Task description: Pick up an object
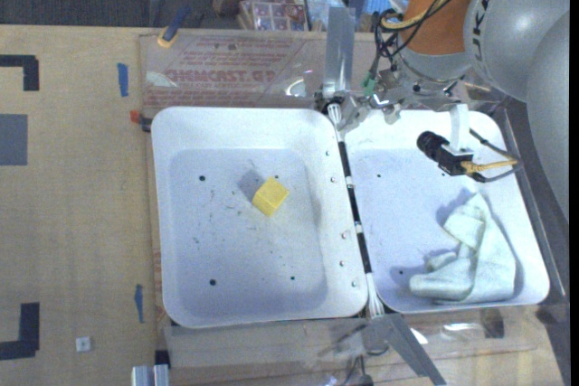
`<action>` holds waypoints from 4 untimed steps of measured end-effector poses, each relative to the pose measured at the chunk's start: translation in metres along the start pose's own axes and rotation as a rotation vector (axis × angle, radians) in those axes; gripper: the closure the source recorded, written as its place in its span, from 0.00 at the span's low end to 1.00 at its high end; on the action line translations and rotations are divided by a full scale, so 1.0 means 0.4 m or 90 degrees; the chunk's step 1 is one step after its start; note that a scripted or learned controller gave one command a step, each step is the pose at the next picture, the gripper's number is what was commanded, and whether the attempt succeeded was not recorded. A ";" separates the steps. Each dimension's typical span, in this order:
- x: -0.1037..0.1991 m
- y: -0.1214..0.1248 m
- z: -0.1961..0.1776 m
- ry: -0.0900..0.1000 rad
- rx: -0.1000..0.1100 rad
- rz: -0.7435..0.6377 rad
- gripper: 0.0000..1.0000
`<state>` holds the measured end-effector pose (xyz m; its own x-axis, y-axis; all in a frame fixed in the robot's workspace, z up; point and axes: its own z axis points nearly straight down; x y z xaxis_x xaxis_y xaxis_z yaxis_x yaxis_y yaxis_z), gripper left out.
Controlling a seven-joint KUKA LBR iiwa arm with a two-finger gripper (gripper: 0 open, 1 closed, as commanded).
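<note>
A yellow block (270,197) lay near the left bin's (172,149) middle. A crumpled white cloth (466,258) sat in the right bin's (389,185) near right corner. The gripper (357,108) hung over the far dividing rim; whether it gripped anything could not be told.

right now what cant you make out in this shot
- Gripper in the camera view: blurred, too small to read clearly.
- White cloth in the right bin: crumpled, so its folds hide whatever lies beneath.
- Yellow block in the left bin: only the top and one side are visible.
- Arm: cut off by the top and right edges.
</note>
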<state>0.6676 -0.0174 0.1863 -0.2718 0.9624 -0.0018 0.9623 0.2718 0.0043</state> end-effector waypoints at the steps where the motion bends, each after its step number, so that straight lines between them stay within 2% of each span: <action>1: -0.001 0.003 -0.029 -0.001 -0.004 0.000 1.00; 2: -0.101 -0.029 0.001 -0.001 0.000 0.125 1.00; 3: -0.079 -0.241 -0.319 0.000 0.000 -0.136 1.00; 4: -0.017 -0.188 -0.396 -0.002 -0.003 -0.481 1.00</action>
<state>0.5964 -0.0441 0.3444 -0.8573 0.5147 -0.0088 0.5147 0.8574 0.0048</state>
